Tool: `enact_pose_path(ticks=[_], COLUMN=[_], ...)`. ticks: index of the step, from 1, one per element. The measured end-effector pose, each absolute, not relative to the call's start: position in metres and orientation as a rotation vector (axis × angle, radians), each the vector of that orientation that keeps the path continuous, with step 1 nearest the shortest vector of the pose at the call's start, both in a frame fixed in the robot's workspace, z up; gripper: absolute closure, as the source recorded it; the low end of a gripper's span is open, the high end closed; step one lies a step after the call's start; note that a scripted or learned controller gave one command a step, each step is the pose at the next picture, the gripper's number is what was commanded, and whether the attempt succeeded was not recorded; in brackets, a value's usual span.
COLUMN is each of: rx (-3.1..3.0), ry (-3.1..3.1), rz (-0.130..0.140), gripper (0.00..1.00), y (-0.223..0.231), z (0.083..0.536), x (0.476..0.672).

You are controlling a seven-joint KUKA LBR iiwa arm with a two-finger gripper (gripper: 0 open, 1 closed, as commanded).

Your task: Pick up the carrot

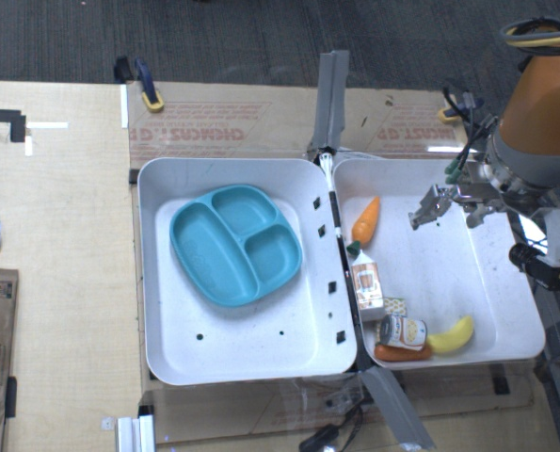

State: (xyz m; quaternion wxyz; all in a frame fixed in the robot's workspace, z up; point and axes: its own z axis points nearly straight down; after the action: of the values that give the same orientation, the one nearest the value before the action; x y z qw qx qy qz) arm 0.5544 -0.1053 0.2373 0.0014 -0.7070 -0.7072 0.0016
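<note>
One small orange carrot with a green stub at its lower end (365, 220) lies in the right-hand white plastic bin (505, 281), tucked close against the grey divider (341, 252) that separates the two bins, in the far part of that bin. It lies slanted, thick end up and away, tapering toward the green tip. From where I stand it looks like a toy: light, stiff, probably smooth plastic, so I'd expect it to slip or roll if pinched near the narrow end. The sounder hold, to my eye, is across the thick middle of the body, with the jaws set square to its long axis; the divider just beside it leaves little room on that side, so one finger would have to drop into a tight gap.

Nearer than the carrot along the same divider stands a small white carton with a red label (366, 284), then a little round tin (402, 330), a red sausage-shaped piece (399, 352) and a yellow banana (453, 335), all well apart from the carrot.

The grey two-finger gripper (428, 211) hangs over the same bin, off to the carrot's right and apart from it, with nothing between its fingers; whether the jaws are spread or closed I cannot tell.

On the far side of the divider from the carrot, a blue three-compartment plate (234, 245) sits in the left bin (157, 281).
</note>
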Motion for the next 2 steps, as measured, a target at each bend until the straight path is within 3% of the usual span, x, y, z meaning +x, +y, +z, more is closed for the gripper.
enact_pose_path(ticks=[1,2], rx=[-2.305,-2.241], ry=[-2.132,-2.204], rz=[0.005,0.013], gripper=[0.0,0.0], y=[-0.099,-0.107], z=[0.131,0.093], x=[0.588,0.629])
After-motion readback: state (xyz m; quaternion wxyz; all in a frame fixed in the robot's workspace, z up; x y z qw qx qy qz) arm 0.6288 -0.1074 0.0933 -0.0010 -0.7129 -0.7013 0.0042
